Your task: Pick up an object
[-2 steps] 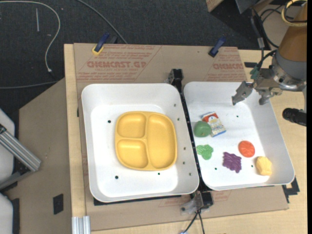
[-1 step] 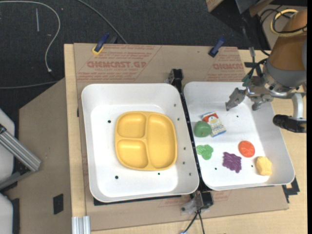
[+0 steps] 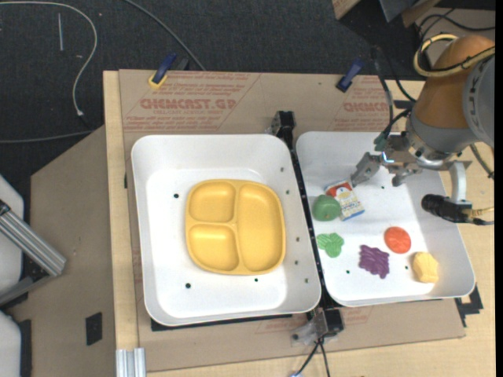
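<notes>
Yellow piece (image 3: 425,267) – right bin (image 3: 440,210) front | gripper (image 3: 379,167) – fingers spread, holding nothing

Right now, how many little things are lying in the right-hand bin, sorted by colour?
Green: 2, a round piece and a leafy piece
Purple: 1, a bunch-shaped piece
Orange: 1, a round slice
Yellow: 1, a lumpy piece
Red, white and blue: 1, a small carton
Total: 6

Glossy yellow plastic tray (image 3: 236,226)
</notes>
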Controlling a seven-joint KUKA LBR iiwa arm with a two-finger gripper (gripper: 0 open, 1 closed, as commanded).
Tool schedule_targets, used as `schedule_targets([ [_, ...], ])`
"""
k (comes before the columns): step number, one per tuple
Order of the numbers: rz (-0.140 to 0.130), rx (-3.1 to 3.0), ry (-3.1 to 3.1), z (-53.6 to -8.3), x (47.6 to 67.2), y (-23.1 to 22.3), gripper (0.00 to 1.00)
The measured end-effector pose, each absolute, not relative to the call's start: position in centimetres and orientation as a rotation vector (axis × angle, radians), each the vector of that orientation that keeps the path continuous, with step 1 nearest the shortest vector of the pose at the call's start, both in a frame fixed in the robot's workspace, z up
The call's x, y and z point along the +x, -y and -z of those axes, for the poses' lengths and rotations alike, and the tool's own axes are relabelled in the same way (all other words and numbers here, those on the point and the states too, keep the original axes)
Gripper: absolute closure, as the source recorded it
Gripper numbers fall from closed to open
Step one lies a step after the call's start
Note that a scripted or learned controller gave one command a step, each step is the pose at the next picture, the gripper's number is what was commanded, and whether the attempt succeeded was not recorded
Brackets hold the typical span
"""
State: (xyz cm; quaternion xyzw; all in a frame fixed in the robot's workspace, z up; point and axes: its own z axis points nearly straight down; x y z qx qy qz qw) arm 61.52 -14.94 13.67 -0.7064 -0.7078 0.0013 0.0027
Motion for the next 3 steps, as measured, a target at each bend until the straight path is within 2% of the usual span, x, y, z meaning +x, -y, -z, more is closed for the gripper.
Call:
schedule_targets([
  [1,0.006,-2.22,2.221,-9.0,61.8,14.9,0.0],
  [2,0.019,-2.224,2.229,-10.6,62.1,14.8,1.0],
  [3,0.004,-2.223,2.225,-14.9,62.2,14.9,1.0],
])
